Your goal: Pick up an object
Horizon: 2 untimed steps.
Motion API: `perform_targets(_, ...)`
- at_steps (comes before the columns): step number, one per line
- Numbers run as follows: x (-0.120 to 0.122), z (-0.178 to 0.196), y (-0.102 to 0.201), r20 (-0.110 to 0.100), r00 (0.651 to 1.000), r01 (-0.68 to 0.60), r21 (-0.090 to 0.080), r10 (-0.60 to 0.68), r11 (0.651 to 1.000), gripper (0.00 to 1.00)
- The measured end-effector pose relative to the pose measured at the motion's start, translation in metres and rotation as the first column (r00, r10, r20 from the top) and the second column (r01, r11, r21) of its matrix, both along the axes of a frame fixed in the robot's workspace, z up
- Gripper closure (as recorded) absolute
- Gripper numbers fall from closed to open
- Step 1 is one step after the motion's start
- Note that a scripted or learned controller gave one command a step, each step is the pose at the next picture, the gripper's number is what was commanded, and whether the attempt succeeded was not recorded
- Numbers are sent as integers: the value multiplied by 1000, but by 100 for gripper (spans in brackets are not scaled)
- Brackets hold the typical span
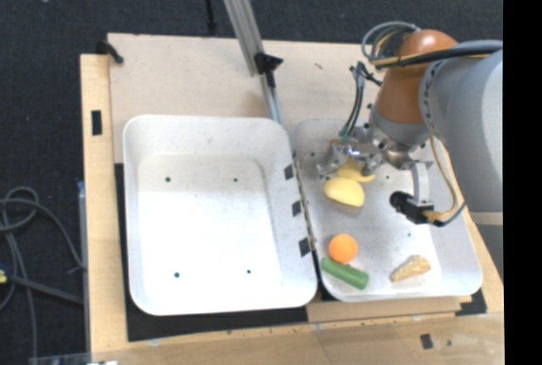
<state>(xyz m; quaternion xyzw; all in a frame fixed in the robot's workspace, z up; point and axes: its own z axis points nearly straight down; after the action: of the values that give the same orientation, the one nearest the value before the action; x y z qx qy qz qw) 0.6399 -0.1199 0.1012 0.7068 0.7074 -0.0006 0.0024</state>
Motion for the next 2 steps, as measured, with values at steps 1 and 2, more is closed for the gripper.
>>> perform_targets(1, 2, 15, -1, 7, 1000, 1, 1, -1, 1000, 100)
perform_targets(2, -4, 69, 5, 4, 1000, -2, 4, 2, 1000, 100)
